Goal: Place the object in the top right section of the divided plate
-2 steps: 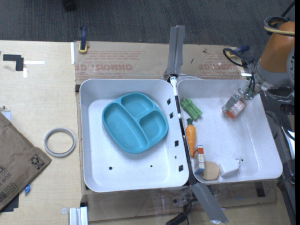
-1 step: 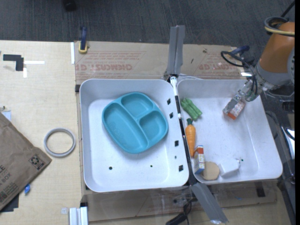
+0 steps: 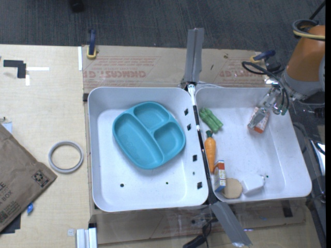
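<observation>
Cardboard sheeting covers the bench, and on it two shallow white bins sit side by side. Taking the divider between them as the landmark: the left bin lies just left of it and holds the blue divided plate, whose three sections hold nothing. The right bin lies just right of it and holds a green vegetable-like piece against the divider near the top, a carrot below that, a small carton, a tan rounded lump and a white scrap near the bottom.

Well right of the divider, over the right bin's upper part, the grey arm with its orange band has the gripper down by a small silver and orange object. That object seems to hang at the fingertips, but the view is too coarse here to say whether it is truly clamped, and I cannot tell how the fingers stand.

As I judge it, the step in hand is the pickup or the start of the carry. The next move calls for lifting clear of the bin wall, crossing the divider leftward, and lowering over the plate's top right section, which lies nearest the divider.

Far left of the divider, a tape ring rests on the bench.
</observation>
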{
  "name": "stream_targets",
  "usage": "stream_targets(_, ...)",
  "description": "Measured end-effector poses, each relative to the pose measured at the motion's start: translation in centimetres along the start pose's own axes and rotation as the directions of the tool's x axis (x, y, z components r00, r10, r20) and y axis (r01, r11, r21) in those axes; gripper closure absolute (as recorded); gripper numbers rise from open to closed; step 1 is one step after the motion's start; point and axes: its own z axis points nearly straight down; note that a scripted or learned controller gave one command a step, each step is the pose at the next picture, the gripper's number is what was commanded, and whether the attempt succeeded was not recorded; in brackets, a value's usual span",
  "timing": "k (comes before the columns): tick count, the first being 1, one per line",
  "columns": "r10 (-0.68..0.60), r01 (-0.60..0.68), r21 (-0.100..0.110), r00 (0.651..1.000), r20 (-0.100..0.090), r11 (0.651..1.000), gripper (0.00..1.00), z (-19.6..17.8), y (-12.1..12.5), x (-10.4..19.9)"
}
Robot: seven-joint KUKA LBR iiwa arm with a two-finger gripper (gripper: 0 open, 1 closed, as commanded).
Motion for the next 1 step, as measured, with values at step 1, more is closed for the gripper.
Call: stream_targets(1,-0.090,0.090,0.000,0.996,-0.001,0.996,1.00,0.08,-0.10,0.22)
